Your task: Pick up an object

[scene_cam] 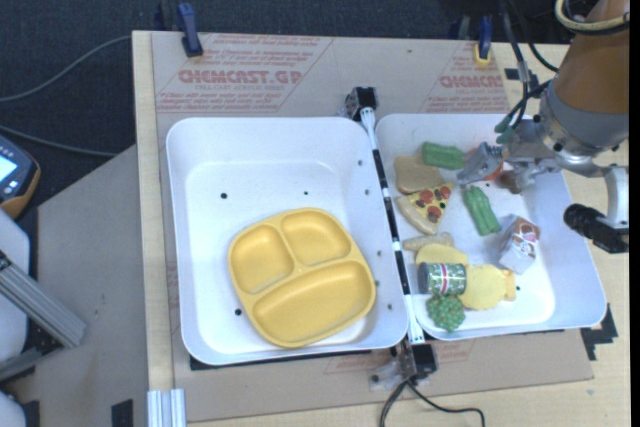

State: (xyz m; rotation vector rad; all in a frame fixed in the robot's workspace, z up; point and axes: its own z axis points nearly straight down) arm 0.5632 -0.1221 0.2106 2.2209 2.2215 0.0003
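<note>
Grey arm (590,105) from right, pincer (500,165) low.

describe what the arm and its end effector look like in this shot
The arm enters from the right as a thick round body, orange above and light grey below. Dark cables run along its upper left side. The end effector is a small grey metal assembly at its tip, too blurred to make out finer detail.

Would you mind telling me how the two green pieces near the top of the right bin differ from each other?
The upper green piece is short and stubby, while the lower green piece is longer and slimmer. The upper one lies nearly level across the view; the lower one slants steeply. The upper one sits beside the tan bread-like piece; the lower one lies nearer the bin's middle. Both are green toy food pieces lying flat in the right bin.
</note>
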